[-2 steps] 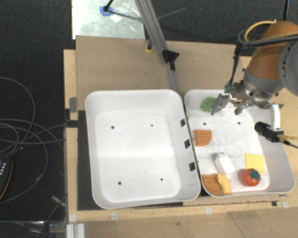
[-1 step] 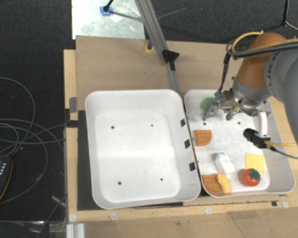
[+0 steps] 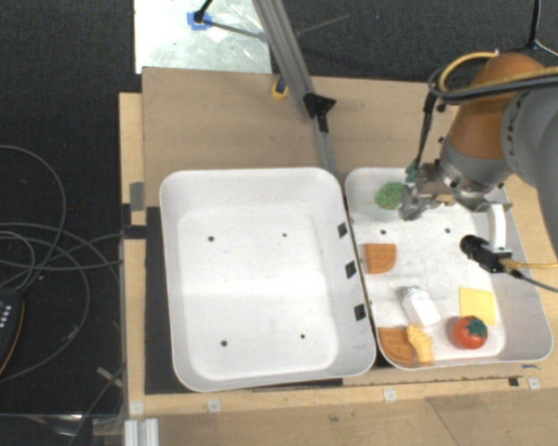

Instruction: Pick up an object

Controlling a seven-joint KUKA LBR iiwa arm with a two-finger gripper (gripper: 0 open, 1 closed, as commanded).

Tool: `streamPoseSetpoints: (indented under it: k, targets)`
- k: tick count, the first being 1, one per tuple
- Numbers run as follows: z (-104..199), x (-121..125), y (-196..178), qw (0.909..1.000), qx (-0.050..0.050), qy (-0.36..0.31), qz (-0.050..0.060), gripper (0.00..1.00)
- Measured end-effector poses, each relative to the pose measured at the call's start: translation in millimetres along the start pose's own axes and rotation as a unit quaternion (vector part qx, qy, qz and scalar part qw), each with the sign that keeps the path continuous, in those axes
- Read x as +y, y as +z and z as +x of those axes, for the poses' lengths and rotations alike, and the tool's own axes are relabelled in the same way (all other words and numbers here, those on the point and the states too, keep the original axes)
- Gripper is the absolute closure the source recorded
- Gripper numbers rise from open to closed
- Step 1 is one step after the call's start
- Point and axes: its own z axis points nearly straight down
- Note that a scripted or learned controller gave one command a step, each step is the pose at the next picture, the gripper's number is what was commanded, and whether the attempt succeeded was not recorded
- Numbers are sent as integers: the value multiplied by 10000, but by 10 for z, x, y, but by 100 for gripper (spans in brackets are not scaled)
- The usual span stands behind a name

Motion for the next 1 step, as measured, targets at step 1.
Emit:
streamPoseSetpoints:
  k: [1]
  targets:
    - [9, 51, -445, 10000, -5, 1, -15, 100]
